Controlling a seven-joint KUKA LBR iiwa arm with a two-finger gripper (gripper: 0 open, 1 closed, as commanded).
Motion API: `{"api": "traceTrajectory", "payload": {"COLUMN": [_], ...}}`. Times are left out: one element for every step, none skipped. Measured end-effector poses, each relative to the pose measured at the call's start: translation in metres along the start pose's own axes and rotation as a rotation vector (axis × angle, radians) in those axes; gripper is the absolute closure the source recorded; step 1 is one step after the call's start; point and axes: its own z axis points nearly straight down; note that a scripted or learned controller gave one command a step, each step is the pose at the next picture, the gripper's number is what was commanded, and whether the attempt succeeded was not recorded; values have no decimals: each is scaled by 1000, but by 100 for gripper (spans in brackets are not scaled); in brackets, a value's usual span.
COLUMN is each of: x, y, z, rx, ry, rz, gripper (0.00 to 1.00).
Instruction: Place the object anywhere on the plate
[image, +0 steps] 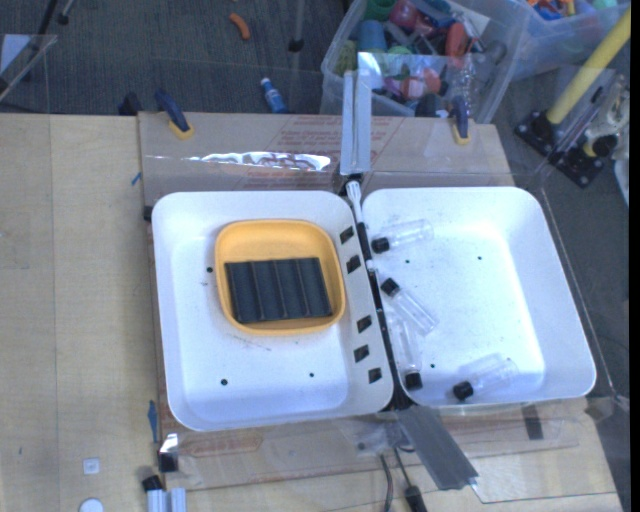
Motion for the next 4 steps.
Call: {"api": "traceTrajectory", "payload": {"x": [12, 9, 9, -2], "y": [-9, -7, -7, 0], "z": [1, 1, 1, 2], "rx": [-4, -5, -7, -7], "ry": [0, -1, -2, -2], "rz": [-372, -664, -927, -1504], "gripper": [100, 100, 100, 100]}}
